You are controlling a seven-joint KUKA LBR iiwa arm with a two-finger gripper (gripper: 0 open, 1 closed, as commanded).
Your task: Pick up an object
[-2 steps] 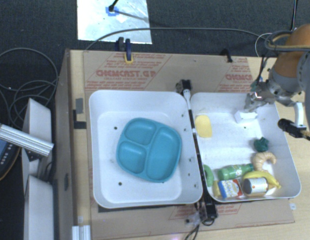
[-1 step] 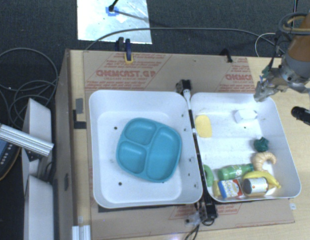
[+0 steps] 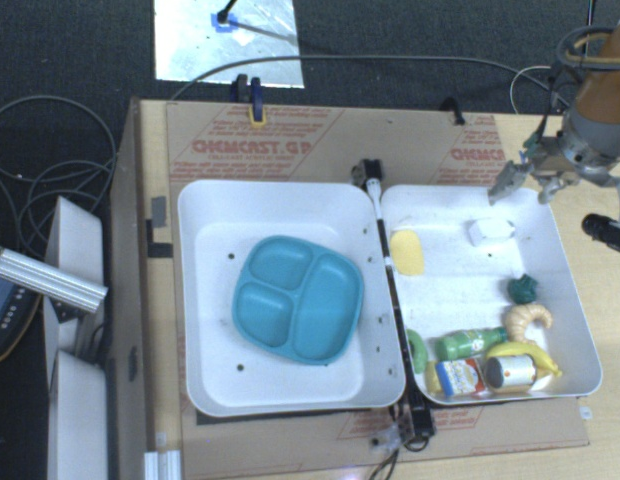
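Objects (image 3: 490, 353) heaped in right bin (image 3: 580, 298), claw (image 3: 525, 186) open above far rim

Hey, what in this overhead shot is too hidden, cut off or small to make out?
- End effector: small and slightly blurred, so its grip state is unclear.
- Arm: cut off by the right edge.
- Can and green bottle: labels too small to read.
- Green object: partly hidden against the bin wall.

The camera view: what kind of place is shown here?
Probably a robotics lab bench for grasping trials: two white bins on a board, toy food like a banana, loose cables, and a robot gripper.
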